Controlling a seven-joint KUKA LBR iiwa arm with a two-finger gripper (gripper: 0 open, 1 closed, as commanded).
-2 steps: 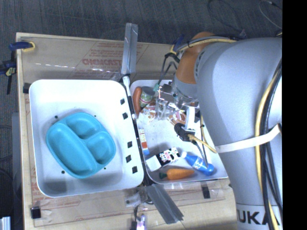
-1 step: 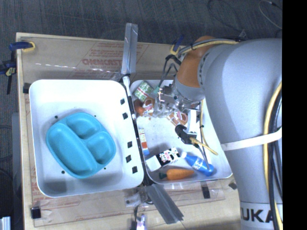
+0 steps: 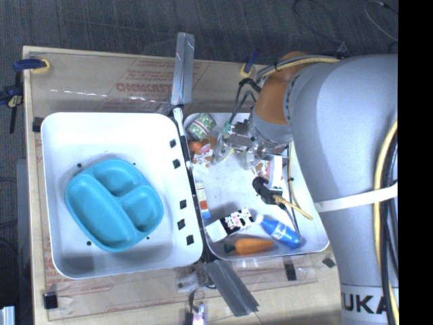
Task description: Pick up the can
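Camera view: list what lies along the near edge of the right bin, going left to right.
Black-and-white cow toy → orange carrot → blue bottle.

The tray (image 3: 114,202) lies in the left bin (image 3: 57,131); the can (image 3: 201,124) lies in the right bin's (image 3: 312,241) far corner.

- Dark grey carpeted floor (image 3: 101,12) runs across twelve o'clock and down the nine o'clock edge.
- A pale wooden bench (image 3: 88,73) bears red printed lettering.
- A blue clamp (image 3: 27,65) grips its ten o'clock corner.
- Lighting is even and soft.
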